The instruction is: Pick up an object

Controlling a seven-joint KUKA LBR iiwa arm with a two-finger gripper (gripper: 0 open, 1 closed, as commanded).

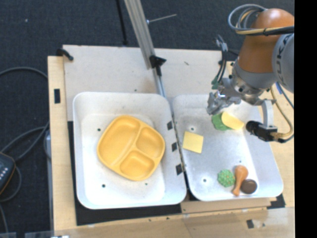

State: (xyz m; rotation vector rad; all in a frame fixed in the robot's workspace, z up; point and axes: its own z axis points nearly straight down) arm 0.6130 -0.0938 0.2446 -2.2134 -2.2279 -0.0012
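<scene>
Two bins: white shallow left bin (84, 182), white shallow right bin (265, 175)
Left bin: yellow three-section plastic tray (131, 147)
Right bin: flat yellow square (193, 143), green bumpy ball (226, 178), orange-brown drumstick toy (241, 179) near front corner
Gripper (216, 106): low over right bin's far end, jaw state cannot tell
Beside gripper: pale yellow block (232, 121) on green round piece (218, 122)
</scene>
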